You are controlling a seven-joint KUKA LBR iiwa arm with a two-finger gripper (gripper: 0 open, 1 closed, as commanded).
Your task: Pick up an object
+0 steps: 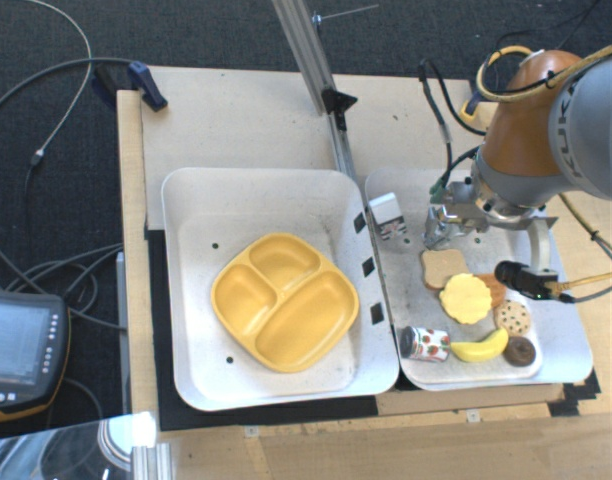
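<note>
Two white bins sit side by side on my bench. The left bin [196, 368] holds one yellow plate [284, 301] with three compartments, the largest loose thing here. It looks like stiff, light, smooth plastic. Lying flat, it offers only its raised rim to pinch, so I judge it an awkward pick.

The arm [546, 118] reaches in over the right bin [404, 293], and its claw [453, 220] hangs near that bin's far end, just beyond one bread slice [443, 266]. I cannot tell whether the claw is spread or pressed together, and I see nothing held in it.

The right bin's things cluster toward its near end. They look like toy food, so I expect them to be light and fairly firm:
- One banana [483, 347], curved and probably slick. I would take it across its middle.
- One bread slice, flat and thin, best pinched across its edges. It is nearest the claw and my likely target.
- One yellow disc [466, 299] with a wavy edge, touching the bread.
- One red-and-white can [426, 343] on its side, which is apt to roll.
- One white box [386, 211], apart from the rest by the far left wall, with square sides that should be easy to grip.
- One speckled cookie [512, 317].
- One small brown round piece [521, 352], at the banana's tip.

Something orange peeks out between disc and cookie, but I cannot make it out.
</note>
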